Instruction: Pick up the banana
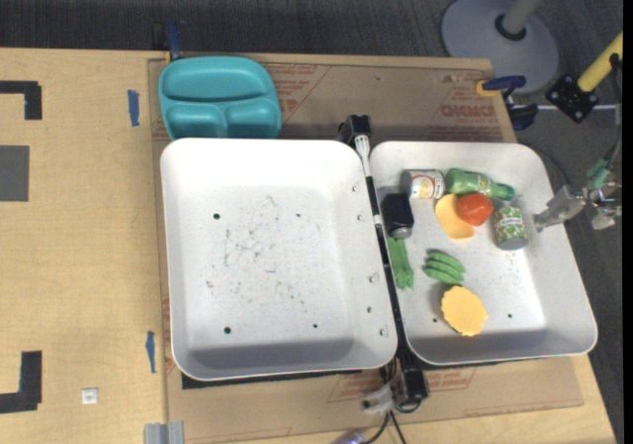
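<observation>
- Banana [451,222]: I take it to be the yellow piece in the right bin [554,333], upper middle of the pile. Not 100% sure, since much of it is hidden and I can't make out its shape.
- A red tomato [475,208] sits on or against its right side. A green packet [479,182] lies just behind it and a small tin [510,225] is close by on the right.
- There's also a round yellow-orange disc [463,310] nearer the front of the bin, well apart from the pile. It looks too round for a banana, imo.
- Gripper [554,207] is at the bin's right wall, near the small tin. I can't tell if it's open or closed at this res. Nothing seen in it.
- Handling, my guess: a light toy fruit w/ a smooth, curved skin, so it's prob. slippery and will roll or squirt out if pinched off-centre.
- Where to grab: the bare left/front part, across the narrow width and away from the tomato. Straight-down approach.
- Risk: the tomato gets nudged or caught instead.
</observation>
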Robot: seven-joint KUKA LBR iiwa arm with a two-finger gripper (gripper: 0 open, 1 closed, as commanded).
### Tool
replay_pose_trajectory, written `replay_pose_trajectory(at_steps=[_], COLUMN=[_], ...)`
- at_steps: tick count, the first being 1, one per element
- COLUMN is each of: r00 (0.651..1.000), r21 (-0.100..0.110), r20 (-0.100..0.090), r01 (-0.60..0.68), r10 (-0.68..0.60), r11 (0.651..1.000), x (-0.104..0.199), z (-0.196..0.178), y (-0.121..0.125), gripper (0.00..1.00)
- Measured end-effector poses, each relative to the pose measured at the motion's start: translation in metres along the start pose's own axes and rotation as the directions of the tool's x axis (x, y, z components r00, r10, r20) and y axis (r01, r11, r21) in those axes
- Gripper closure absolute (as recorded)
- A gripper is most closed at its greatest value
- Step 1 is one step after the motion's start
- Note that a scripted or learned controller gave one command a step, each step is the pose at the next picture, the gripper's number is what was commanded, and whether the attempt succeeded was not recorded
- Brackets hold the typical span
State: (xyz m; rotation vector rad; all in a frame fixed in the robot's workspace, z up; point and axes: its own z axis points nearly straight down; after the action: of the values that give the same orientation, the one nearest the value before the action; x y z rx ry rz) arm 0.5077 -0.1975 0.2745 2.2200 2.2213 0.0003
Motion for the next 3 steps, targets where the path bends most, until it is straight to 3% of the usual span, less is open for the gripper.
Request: replay_pose_trajectory(at_steps=[1,2,3], r00=[0.999,0.95,0.95], r21=[0.003,0.0,-0.004], r20=[-0.001,-0.001,0.0], r01=[-0.048,0.313,0.312], r10=[0.048,-0.313,-0.312], r11=[0.999,0.95,0.95], x=[0.068,0.185,0.184], z=[0.111,0.09,0.08], y=[-0.029,-0.028,-0.027], gripper=[0.0,0.0,1.0])
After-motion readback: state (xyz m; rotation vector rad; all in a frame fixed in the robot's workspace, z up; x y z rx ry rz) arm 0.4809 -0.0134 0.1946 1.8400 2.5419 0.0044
